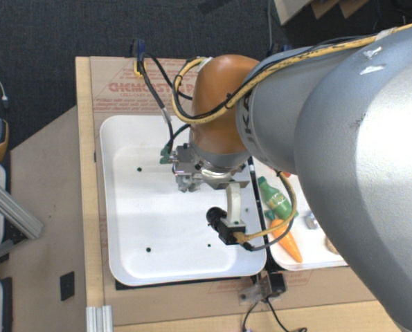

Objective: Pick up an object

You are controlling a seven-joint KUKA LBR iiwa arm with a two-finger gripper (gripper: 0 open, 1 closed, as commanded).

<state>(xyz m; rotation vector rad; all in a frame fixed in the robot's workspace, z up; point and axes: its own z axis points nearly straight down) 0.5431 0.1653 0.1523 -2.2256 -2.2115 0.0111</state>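
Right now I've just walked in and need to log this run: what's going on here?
The grey arm reaches in from the right, its orange-banded wrist low over the left bin. The wrist hides what is under it, so whether anything is held cannot be told. A green bottle and an orange carrot lie in the right bin, near its left wall.

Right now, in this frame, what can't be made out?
Camera view:
- Right bin: mostly covered by the grey arm.
- Green bottle and carrot: partly under the arm.
- Gripper: whether it holds anything, hidden by the wrist.
- Small grey item beside the bottle: cut off by the arm.
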